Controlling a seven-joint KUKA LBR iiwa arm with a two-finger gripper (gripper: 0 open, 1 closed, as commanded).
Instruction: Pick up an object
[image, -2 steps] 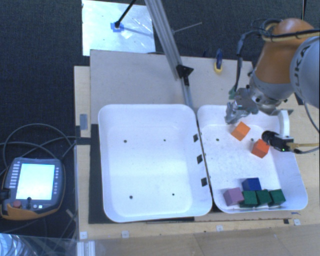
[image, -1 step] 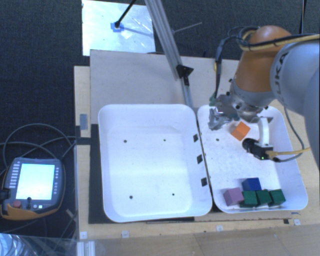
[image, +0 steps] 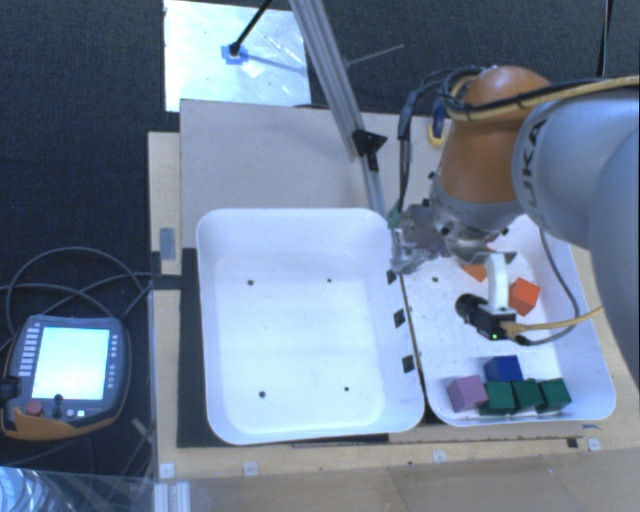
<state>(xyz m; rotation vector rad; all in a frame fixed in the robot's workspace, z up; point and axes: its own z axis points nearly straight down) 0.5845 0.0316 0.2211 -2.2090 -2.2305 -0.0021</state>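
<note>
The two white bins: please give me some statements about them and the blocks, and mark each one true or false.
1. The orange block lies in the right bin. True.
2. The purple block lies in the left bin. False: it lies in the right bin, near its front edge.
3. The blue block sits just behind the green blocks. True.
4. The arm's orange band hangs over the left bin. False: it is above the right bin's far end.
5. The handheld control pendant rests inside a bin. False: it lies outside, to the left of the bench.
</note>
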